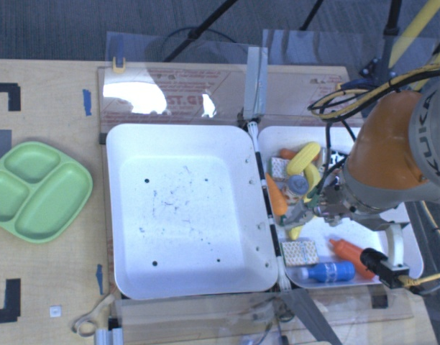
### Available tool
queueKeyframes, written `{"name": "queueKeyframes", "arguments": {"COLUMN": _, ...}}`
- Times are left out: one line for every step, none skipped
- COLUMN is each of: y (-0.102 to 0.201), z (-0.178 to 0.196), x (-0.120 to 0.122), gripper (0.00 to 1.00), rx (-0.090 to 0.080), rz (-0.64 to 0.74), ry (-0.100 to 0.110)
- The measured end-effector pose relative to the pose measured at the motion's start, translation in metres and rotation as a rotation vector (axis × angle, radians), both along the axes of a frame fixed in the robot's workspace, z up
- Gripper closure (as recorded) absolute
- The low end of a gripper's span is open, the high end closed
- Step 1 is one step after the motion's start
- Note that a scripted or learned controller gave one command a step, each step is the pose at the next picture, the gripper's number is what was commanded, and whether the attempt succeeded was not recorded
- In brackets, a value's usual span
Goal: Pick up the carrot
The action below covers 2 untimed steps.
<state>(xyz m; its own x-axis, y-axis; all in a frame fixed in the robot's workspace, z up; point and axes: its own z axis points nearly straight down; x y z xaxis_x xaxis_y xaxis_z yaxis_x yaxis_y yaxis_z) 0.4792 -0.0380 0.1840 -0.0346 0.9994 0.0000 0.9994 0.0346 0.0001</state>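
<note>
Blue bottle [329,272] up front, r/h bin [414,261]; gripper [306,208] beside carrot [276,196], jaw state unclear.

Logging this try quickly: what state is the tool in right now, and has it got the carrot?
Tool: low in the right bin, over the carrot; open or shut cannot be told, and no hold on the carrot is visible.

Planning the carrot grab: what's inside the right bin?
In the right bin: a carrot by the left wall, corn, a blue bottle, an orange item and a speckled sponge. The arm hides the bin's middle.
</note>
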Motion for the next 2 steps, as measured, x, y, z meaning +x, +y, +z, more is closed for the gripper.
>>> {"name": "queueKeyframes", "arguments": {"y": -0.055, "z": -0.006, "x": 0.003, "gripper": 0.00, "rx": 0.000, "rz": -0.083, "ry": 0.000}}
{"name": "queueKeyframes", "arguments": {"y": -0.098, "z": 0.007, "x": 0.050, "gripper": 0.00, "rx": -0.001, "rz": -0.212, "ry": 0.000}}
